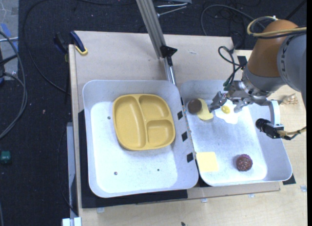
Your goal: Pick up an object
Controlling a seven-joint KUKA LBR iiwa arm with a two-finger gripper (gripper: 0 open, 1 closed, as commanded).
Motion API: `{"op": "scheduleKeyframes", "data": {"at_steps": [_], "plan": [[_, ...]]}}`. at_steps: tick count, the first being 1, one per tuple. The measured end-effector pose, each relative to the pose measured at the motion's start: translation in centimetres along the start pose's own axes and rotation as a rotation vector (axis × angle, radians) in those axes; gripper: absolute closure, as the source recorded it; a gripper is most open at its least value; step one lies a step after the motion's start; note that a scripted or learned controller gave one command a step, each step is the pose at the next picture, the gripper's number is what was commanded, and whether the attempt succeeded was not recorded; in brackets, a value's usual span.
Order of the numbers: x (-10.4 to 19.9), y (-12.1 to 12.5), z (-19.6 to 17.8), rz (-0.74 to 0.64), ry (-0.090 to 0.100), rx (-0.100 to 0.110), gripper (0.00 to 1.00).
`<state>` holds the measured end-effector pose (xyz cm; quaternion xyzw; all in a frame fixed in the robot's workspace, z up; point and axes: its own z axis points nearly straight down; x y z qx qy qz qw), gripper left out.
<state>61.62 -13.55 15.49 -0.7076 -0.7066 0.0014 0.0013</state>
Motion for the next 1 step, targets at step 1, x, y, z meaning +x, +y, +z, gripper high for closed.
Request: {"op": "scheduleKeyframes", "data": {"at_steps": [1], "plan": [[-0.43,-0.02,6.13,0.0,-0.002,-0.006,0.0]]}}
